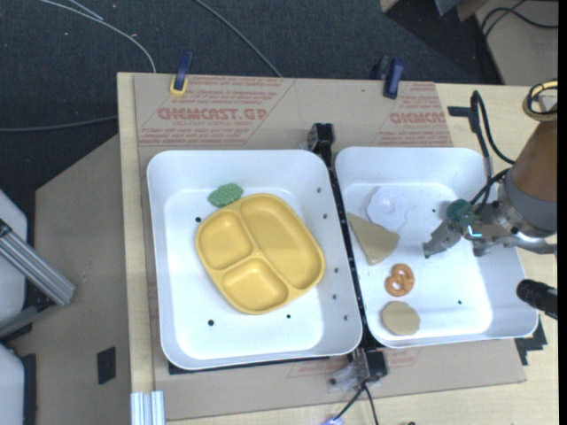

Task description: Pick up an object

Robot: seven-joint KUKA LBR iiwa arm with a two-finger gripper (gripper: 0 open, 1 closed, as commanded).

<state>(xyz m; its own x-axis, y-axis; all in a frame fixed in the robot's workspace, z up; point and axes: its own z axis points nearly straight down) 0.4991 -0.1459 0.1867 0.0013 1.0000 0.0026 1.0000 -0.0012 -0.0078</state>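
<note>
A worktop (80, 237) of pale wood carried a brown cardboard sheet (266, 104) printed with red lettering, and on that sheet sat two shallow white bins side by side. The left bin (168, 282) held a yellow plate (259, 251) divided into three compartments, lying at a tilt near the bin's middle. Touching the plate's upper left edge lay a small green leaf-shaped piece (226, 194). The right bin (469, 312) held four small things on its left half. Nearest the top was a white round lid (387, 209), pale against the bin floor. Just below it, touching or nearly so, lay a tan wedge (376, 240) shaped like a triangle. Below that sat a small orange pretzel (400, 280), and below the pretzel a round beige cookie (400, 318) near the bin's front wall. The grey arm (536, 193) reached in from the right, over the right bin's right side. Its hand (443, 237) hung well to the right of the wedge and the pretzel, with nothing seen in its grasp; whether it was released or clenched could not be told.
</note>
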